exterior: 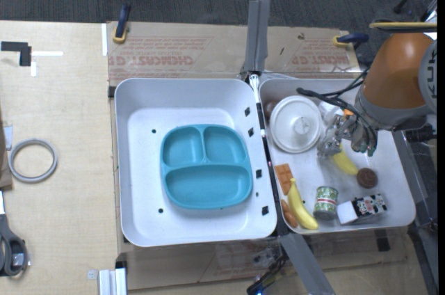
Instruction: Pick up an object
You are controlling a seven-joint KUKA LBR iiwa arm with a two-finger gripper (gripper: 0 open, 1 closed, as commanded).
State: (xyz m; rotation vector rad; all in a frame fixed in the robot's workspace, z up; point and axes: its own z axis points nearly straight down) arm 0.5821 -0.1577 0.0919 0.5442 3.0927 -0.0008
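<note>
Banana piece (345,163), short and yellow, looks like the likeliest target: it lies in the right bin (398,168), just below the gripper (341,137) and between the white lid (296,124) and a brown ball (366,178). The gripper hangs over the bin's upper middle, beside the lid, and its metal parts blur together with the cables, so whether it is open or closed cannot be told; nothing can be seen held in it.

Further out, a whole banana (301,204) lies along the bin's left wall with an orange block (283,177) above it and a reddish sausage shape (289,215) at its lower end. A small green can (325,202) stands near the front, and a black-and-white carton (363,208) lies beside it.

Trouble from here would likely come from crowding. A descent slightly off toward the lid could land a finger on its rim and tip or shove it. The short banana piece is rounded and could roll or squirt sideways toward the ball if pinched off centre.

Well apart, the left bin (132,168) holds a blue divided plate (206,167), and a tape ring (31,160) rests on the bench (55,99).
</note>
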